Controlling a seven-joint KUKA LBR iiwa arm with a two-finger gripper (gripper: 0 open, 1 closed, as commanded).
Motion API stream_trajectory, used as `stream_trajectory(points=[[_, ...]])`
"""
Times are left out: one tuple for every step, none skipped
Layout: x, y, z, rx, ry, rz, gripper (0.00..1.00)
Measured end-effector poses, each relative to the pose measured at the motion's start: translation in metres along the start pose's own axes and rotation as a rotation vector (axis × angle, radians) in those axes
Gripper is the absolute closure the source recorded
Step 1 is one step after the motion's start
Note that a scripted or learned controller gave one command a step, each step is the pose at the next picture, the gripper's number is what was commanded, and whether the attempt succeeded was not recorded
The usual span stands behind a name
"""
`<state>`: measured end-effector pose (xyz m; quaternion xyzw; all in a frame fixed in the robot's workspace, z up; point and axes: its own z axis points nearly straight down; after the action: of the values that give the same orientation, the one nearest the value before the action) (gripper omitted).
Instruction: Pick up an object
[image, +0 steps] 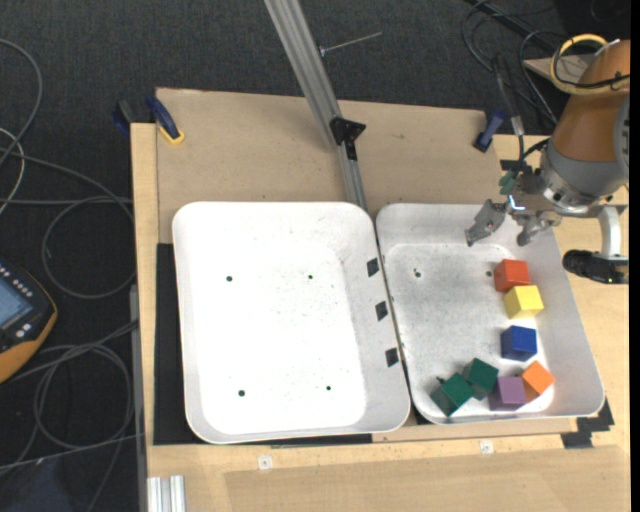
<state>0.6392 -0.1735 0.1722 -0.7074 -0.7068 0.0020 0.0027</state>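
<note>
Two shallow white bins sit side by side on the wooden bench (300, 160) as I watch from my remote station. I see the left bin (270, 400) bare, while the right bin (440, 300) carries every block along its right and near edges. My grey-and-orange arm (590, 110) reaches in from the right, its gripper (508, 228) hovering over the far edge of the right bin, fingers spread apart and pinching nothing. Just below it lies a red-orange block (512, 273), touching a yellow block (524, 300). Nearer the front sit a blue block (518, 342), an orange block (538, 377), a purple block (511, 390) and two dark green blocks (465, 385), clustered together.
</note>
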Motion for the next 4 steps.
stream_trajectory(points=[[0.002,0.006,0.045,-0.001,0.0,-0.003,0.0],[0.002,0.008,0.03,-0.008,0.0,-0.003,1.0],[0.01,0.014,-0.019,-0.014,-0.003,-0.004,1.0],[0.01,0.015,-0.043,-0.013,-0.002,-0.003,1.0]])
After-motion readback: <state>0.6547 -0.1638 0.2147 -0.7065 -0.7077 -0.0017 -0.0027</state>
